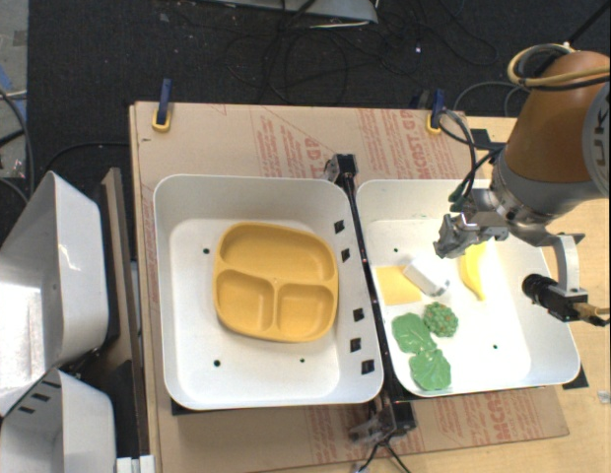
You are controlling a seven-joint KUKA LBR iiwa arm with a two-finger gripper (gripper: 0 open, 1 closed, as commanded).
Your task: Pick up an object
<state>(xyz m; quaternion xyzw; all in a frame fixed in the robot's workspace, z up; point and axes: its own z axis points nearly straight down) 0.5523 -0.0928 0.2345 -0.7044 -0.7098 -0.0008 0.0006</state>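
The two shallow white plastic bins look smooth and faintly glossy. The yellow compartmented tray reads as matt plastic. The bench top is brown printed cardboard, dull and papery. The green leafy toy pieces look rubbery, with a bumpy surface.

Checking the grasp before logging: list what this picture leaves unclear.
- Gripper: fingers too small and dark to read, camera view.
- Banana: top hidden by the arm.
- White object: too small to identify.
- Green items: blurred, kind unclear.
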